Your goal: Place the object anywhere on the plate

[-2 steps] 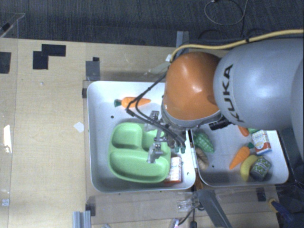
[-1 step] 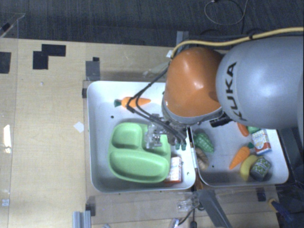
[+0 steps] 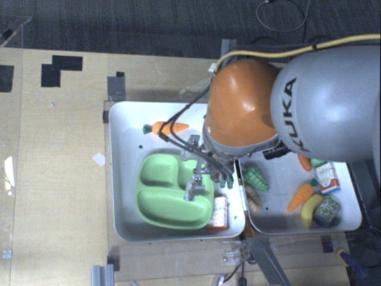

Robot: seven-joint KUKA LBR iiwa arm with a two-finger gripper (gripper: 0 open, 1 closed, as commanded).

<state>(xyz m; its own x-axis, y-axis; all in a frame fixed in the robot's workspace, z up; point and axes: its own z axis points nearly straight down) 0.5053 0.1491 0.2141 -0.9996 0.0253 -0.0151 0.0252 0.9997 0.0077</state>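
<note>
Starting from the left, the pale wooden tabletop (image 3: 59, 159) carries a few black marks at its far side. Next comes the left white bin (image 3: 122, 177). A green plate (image 3: 169, 189) with compartments lies in the middle of this bin. A small orange carrot (image 3: 169, 127) with a green end lies at the far side of the same bin, apart from the plate. A small red and white packet (image 3: 219, 212) lies just beside the near right corner of the plate, against the bin wall.

The gripper (image 3: 195, 186) hangs over the right part of the plate, under the orange band of the arm (image 3: 241, 103). I cannot tell how far the gripper is open, and I cannot see any object in it.

The right bin (image 3: 351, 219) holds a green textured object (image 3: 255, 177) near its left wall, then an orange carrot (image 3: 299, 197), a yellow banana-like piece (image 3: 309, 209), a dark can (image 3: 327, 211) and a small white bottle (image 3: 326, 176).
</note>
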